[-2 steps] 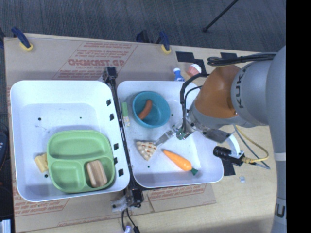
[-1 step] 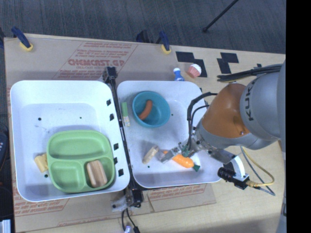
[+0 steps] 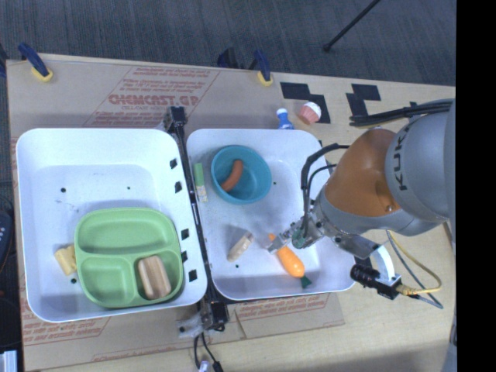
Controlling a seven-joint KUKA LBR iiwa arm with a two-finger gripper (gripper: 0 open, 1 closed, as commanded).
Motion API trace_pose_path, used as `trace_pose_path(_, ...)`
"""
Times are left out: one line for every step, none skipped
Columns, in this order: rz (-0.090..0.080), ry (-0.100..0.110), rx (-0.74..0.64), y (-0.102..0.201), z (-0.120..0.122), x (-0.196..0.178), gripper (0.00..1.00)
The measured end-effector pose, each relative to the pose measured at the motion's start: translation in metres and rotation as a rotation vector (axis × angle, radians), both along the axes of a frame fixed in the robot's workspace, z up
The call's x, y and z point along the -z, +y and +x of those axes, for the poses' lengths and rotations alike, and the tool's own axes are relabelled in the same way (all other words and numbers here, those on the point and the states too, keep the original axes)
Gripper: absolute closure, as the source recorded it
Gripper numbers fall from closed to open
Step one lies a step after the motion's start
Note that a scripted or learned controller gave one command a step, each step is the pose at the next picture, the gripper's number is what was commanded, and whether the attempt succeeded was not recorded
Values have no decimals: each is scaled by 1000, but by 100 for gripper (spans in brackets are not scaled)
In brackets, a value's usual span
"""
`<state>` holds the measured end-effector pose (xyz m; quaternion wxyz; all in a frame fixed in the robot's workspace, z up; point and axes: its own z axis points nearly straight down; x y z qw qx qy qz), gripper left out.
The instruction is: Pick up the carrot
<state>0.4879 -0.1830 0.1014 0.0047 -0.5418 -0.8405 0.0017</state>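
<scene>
The claw (image 3: 298, 236) is low in the right bin (image 3: 325, 284), toward its near right part, under the arm's (image 3: 403, 184) orange band. Its tip is small and dark here, and whether it is open or closed cannot be told; nothing can be seen gripped in it. The carrot (image 3: 291, 261) lies on the bin floor just near of the claw, slanting, with its green stub (image 3: 305, 282) pointing toward the near right corner. Its far end is touching or almost touching the claw; which of the two is unclear.

Left of the carrot, near the middle of the same bin, lies a pale bit of food (image 3: 239, 246). Farther back stands a blue bowl (image 3: 258, 187) with a sausage (image 3: 232, 175) in it. A green stick (image 3: 199, 177) lies by the bin's left wall.

The left bin (image 3: 46, 153) holds a green tray (image 3: 116, 239) with a bun (image 3: 153, 277) in its near right compartment. A yellow piece (image 3: 66, 260) lies at the tray's left edge.

On the counter (image 3: 116, 91) beyond the right bin sit a small pink cup (image 3: 310, 113) and a blue-and-white item (image 3: 284, 118).
</scene>
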Motion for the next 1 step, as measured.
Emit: trace_pose_path(-3,-5,200,52,-3,-64,100)
